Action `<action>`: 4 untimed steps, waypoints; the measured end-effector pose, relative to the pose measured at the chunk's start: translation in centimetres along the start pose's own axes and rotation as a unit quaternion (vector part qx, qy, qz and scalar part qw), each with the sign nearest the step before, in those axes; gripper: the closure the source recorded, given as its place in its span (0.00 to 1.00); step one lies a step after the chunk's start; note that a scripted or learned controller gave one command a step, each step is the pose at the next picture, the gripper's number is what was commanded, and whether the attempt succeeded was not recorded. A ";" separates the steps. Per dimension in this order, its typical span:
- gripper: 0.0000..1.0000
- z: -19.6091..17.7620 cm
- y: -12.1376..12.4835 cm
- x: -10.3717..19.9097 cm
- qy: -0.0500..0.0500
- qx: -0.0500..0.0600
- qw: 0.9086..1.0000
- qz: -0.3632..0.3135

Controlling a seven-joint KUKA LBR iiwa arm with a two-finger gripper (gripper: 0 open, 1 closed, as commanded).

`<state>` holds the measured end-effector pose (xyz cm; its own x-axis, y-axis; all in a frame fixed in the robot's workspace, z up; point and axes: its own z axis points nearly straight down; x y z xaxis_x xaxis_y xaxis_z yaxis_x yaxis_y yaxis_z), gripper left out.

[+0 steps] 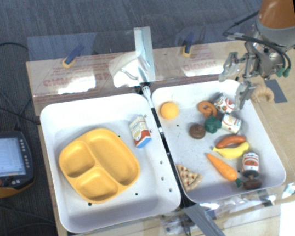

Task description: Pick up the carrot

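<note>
The carrot [222,166] is orange with a green stub and lies slanted in the front part of the right bin [198,156]. It sits between a pizza slice [188,176] and a small bottle [249,163]. My gripper [234,87] hangs over the bin's far right corner, well behind the carrot. It is open, and nothing is between its fingers [242,94].
A banana [231,151] and a red sausage [230,141] lie just behind the carrot. Further back are two cans [231,123], a green piece [213,125], a brown ball [197,130], a pretzel [207,108] and an orange ball [169,110]. The left bin holds a yellow divided plate [98,164] and a small can [139,131].
</note>
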<state>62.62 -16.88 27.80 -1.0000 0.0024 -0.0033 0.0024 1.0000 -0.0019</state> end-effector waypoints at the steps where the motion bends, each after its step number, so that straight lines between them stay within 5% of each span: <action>1: 0.00 18.1 -1.1 3.8 0.001 0.000 1.000 0.012; 2: 0.00 18.5 1.3 10.3 -0.009 0.003 0.995 -0.101; 3: 0.00 4.9 3.7 11.8 -0.005 0.001 0.990 -0.141; 4: 0.00 17.3 2.8 11.9 -0.007 0.004 0.976 -0.220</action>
<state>50.82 -14.10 10.46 -0.9045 -0.4262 -0.0146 -0.4260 0.9046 -0.0144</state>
